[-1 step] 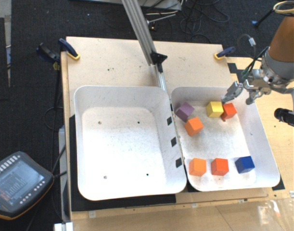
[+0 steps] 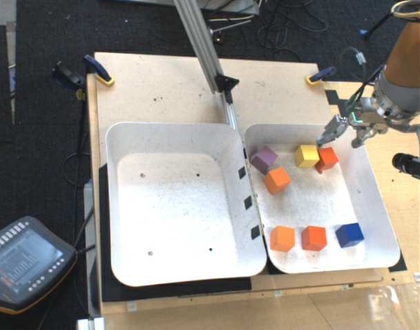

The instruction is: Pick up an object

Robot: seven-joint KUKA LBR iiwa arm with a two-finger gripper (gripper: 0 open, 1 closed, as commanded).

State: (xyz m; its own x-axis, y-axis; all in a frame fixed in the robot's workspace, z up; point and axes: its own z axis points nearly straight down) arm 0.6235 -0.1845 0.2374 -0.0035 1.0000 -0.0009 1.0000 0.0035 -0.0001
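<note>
The right bin [image 2: 318, 201] holds several small blocks. At its far end lie a purple block [image 2: 264, 159], an orange block [image 2: 277, 179], a yellow block [image 2: 306, 156] and a red-orange block [image 2: 327, 159] touching the yellow one. Along the near edge sit an orange block [image 2: 282, 238], a red-orange block [image 2: 314, 238] and a blue block [image 2: 349, 234]. My gripper [image 2: 346, 136] hovers over the bin's far right corner, open, with nothing between its fingers. Its left fingertip [image 2: 330, 134] is just above the far red-orange block.
The left bin [image 2: 175, 198] lies beside the right one. A slanted metal pole [image 2: 199, 33] comes down to the gap between the bins. Clamps [image 2: 100, 71] [image 2: 319, 75] sit on the board's far corners. A teach pendant [image 2: 24, 263] lies at the lower left.
</note>
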